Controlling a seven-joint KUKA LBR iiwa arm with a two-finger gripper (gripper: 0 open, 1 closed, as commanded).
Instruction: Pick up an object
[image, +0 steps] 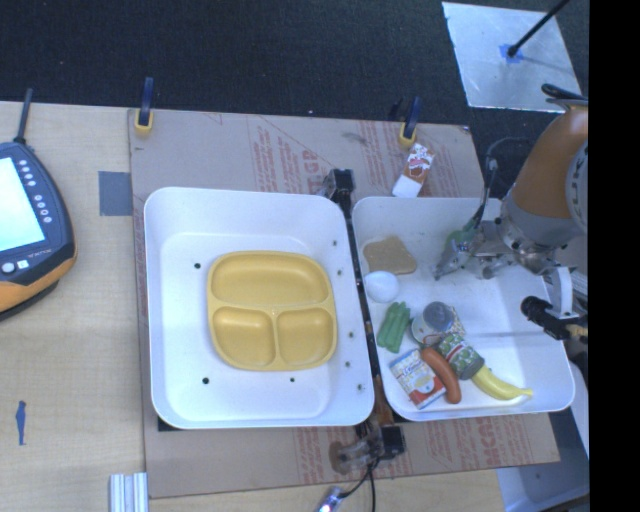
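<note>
The task names no single target; the candidates all lie in the right bin (560, 400). They cluster in its left and lower half: toast (390, 255) at 10 o'clock in the bin, an egg (381, 287) just below it, a green vegetable (395, 326) beside the left wall, a can (435, 322) near the centre, and a carton (414, 377), sausage (442, 373) and banana (500, 384) packed toward 6 o'clock. The sausage touches the carton, and a small dark packet (462, 357) lies between the can and the banana.

The tool (466, 257) sits low over the bin's upper middle, at about 12 o'clock from the can, on open bin floor. No object is visible between its fingers. Whether they are apart or together cannot be told at this resolution. The arm (545, 185) enters from 3 o'clock, so its approach crosses the clear right part of the bin.

Judgement: the toast and the can are the nearest isolated items and offer the least obstructed grasp. The lower cluster is tight, and a descent there risks striking neighbours.

The left bin (170, 300) holds a yellow divided tray (272, 308). On the counter (90, 400), a pendant (30, 225) lies at 9 o'clock, and a small packet (414, 170) lies just beyond the right bin's top edge.
</note>
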